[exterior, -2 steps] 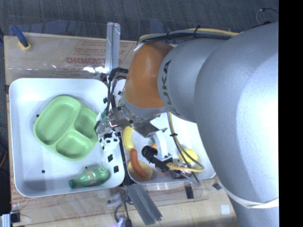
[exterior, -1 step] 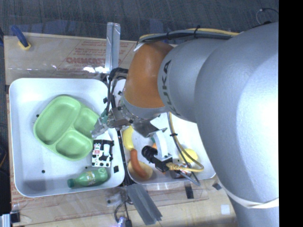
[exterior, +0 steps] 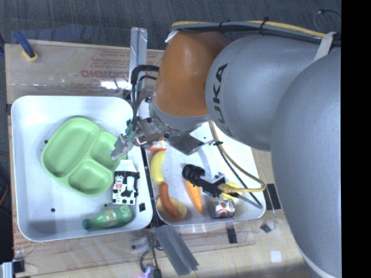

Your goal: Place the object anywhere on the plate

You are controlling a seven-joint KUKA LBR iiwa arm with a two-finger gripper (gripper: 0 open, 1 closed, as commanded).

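Observation:
A light green divided plate (exterior: 78,155) lies in the left bin (exterior: 29,114). My gripper (exterior: 122,146) hangs over the plate's right rim, close to the wall between the two bins. The arm's orange band and grey body hide whatever is right behind it. I see nothing clearly held in the gripper. A black-and-white patterned carton (exterior: 125,189) lies just below the plate, with a green bottle (exterior: 108,218) on its side near the bin's front wall.
The right bin (exterior: 255,210) holds a banana (exterior: 157,165), a reddish sausage (exterior: 166,197), a carrot (exterior: 195,197) and a small can (exterior: 222,208). The arm covers most of that bin. Bare white floor shows at the left bin's left side and front.

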